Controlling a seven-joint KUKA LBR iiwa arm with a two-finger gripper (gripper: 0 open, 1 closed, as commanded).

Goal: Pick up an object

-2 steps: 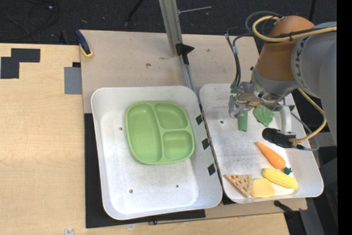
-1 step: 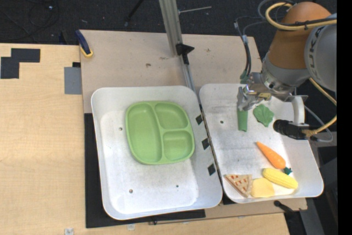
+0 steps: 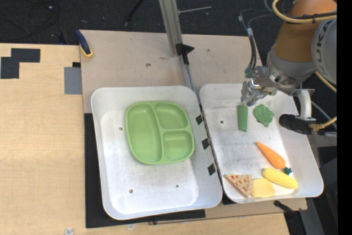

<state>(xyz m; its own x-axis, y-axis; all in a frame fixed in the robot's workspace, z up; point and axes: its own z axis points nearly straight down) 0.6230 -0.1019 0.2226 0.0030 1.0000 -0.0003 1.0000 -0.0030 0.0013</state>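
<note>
My gripper [image 3: 249, 99] hangs over the back of the right bin [image 3: 231, 143], just above the top end of a slim green stick-shaped toy [image 3: 242, 118]. Nothing shows between its fingers. A green leafy toy [image 3: 263, 115] lies just right of the stick. Further forward lie an orange carrot [image 3: 271, 155], a yellow corn cob [image 3: 280, 178], a pizza slice [image 3: 240, 183] and a pale yellow piece [image 3: 262, 189]. In the left bin [image 3: 148, 184] rests a green divided plate [image 3: 160, 132].
An upright aluminium post [image 3: 169, 14] stands behind the bins, with a rod running down between them. Black clips [image 3: 205, 143] sit along the seam of the two bins. A wooden table surface [image 3: 38, 135] lies to the left.
</note>
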